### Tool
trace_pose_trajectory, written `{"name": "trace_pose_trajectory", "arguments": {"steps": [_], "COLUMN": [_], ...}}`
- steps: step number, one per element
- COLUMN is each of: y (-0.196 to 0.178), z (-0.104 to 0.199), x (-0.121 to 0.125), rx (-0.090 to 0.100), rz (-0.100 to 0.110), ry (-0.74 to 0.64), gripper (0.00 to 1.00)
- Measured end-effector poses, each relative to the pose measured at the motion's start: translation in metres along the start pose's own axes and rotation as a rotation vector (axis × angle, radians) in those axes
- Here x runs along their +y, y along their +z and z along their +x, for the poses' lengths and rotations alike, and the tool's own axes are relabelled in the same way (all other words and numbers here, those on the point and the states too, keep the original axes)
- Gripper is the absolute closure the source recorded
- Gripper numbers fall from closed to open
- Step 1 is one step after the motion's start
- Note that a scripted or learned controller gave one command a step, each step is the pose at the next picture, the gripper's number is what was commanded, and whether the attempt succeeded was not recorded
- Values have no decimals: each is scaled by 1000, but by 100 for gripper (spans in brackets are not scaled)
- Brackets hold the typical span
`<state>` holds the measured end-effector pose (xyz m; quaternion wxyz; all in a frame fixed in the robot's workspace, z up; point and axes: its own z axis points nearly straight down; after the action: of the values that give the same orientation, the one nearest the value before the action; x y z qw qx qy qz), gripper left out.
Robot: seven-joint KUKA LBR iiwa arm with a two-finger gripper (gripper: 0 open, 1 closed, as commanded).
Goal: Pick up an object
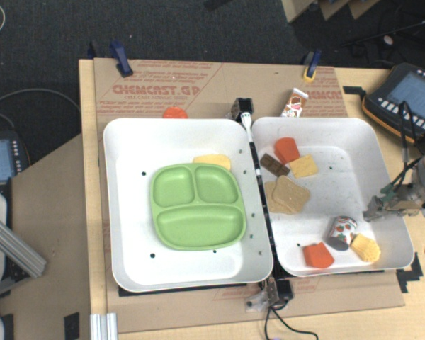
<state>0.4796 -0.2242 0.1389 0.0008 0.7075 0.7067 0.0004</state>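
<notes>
The right bin point(354, 144) holds several small items. A red block point(286, 149), a brown bar point(274, 164) and a yellow wedge point(302, 166) lie near its back left. Two tan bread-like slices point(287, 195) sit just in front of them. Along the front lie an orange-red block point(318, 255), a grey rounded object with red and green marks point(341, 232) and a yellow chunk point(366, 248). In the left bin point(127, 161), a green divided plate point(197, 205) lies flat with a pale yellow piece point(212, 162) at its back edge.
A small metal fixture with cables point(393, 202) sits at the right bin's right rim. A little carton point(295, 103) and an orange item point(174, 112) lie on the board behind the bins. Blue clamps point(120, 59) hold the board. A handheld pendant point(404, 105) rests at far right.
</notes>
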Motion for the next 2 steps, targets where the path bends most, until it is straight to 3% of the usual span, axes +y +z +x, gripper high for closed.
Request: {"name": "trace_pose_trajectory", "arguments": {"steps": [1,2], "y": [-36,-35], "z": [70,68], "x": [0,0], "rx": [0,0], "rz": [0,1], "ry": [-4,-2], "gripper": [100,0]}}
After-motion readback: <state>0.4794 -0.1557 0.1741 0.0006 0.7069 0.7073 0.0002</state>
